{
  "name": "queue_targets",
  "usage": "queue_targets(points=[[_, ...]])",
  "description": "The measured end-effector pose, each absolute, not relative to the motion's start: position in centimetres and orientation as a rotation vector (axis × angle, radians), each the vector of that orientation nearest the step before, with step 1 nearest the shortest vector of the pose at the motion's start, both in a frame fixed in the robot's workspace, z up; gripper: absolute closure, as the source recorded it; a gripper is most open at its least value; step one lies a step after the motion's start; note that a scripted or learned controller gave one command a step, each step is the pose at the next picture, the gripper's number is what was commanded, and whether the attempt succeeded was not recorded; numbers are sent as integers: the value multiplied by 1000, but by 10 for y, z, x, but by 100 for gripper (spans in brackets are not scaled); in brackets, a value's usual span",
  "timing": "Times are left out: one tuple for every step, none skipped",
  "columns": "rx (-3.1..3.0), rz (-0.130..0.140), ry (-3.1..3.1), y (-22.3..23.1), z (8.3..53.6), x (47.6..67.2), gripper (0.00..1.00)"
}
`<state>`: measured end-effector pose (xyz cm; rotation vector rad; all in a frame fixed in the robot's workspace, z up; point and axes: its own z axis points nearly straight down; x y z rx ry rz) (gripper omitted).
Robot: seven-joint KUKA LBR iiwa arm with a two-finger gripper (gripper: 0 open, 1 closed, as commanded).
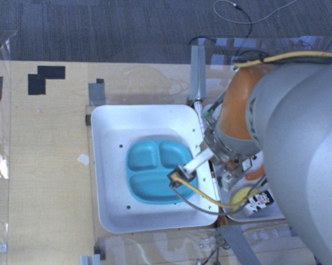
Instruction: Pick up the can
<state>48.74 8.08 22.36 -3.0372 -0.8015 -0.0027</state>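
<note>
Bench (47,160): pale wood, bearing two shallow white bins side by side.

Left bin (110,158): holds one blue divided plate (151,173), lying flat near the bin's middle and a little toward its right wall, three compartments up.

Arm (297,152): grey with an orange band (236,110), reaching in from the right and covering most of the right bin (266,214).

Yellow cable (203,196): runs from a small fitting (178,179) over the plate's right edge, curving back across the wall between the bins.

Gripper (231,178): low over the left part of the right bin, close to the dividing wall. Largely hidden under the wrist; whether it is spread or closed cannot be told, and nothing is seen held in it.

Right bin contents, partly visible under the arm: an orange and white item (255,171) just beside the gripper; a yellow item (240,195) toward the near edge; a black and white item (261,199) next to it. Which of these is the can cannot be told for certain.
</note>
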Motion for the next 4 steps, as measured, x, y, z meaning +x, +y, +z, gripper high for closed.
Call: queue_targets(points=[[-3054,-18,-717,113,101,490,0],[-3094,-12,-517,131,92,572,0],[-3131,24,-310,180,108,621,0],[-3133,23,-309,178,117,622,100]])
